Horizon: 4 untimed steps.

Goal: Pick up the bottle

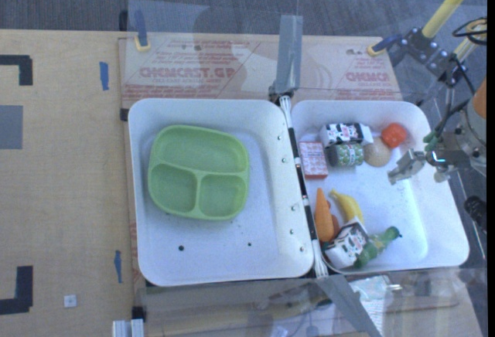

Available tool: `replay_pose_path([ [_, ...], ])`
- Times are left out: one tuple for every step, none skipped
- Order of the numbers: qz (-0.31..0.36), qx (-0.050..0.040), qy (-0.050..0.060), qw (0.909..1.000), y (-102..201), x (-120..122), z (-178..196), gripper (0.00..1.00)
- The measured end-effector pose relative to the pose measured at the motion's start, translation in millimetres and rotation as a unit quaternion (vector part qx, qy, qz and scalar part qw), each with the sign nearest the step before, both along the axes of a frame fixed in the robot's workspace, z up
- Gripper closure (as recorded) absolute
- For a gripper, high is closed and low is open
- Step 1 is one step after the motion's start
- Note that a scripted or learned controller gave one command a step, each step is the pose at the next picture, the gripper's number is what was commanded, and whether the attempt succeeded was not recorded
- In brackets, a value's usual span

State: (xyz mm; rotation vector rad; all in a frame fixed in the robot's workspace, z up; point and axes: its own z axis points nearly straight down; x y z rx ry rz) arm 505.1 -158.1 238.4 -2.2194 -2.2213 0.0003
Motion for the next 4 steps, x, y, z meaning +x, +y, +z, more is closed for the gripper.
replay_pose_path([
  [0.011, -0.0037, -0.010, 0.9999, 13, -18, -133, 0.00],
  [0.011, -0.0039, -0.010, 0.9999, 13, -19, -134, 0.00],
  [0.133, -0.0084, -0.017, 0.9909, 27, -16, -140, 0.00],
  [0.324, -0.0118, -0.018, 0.9459, 37, -14, -139, 0.00],
])
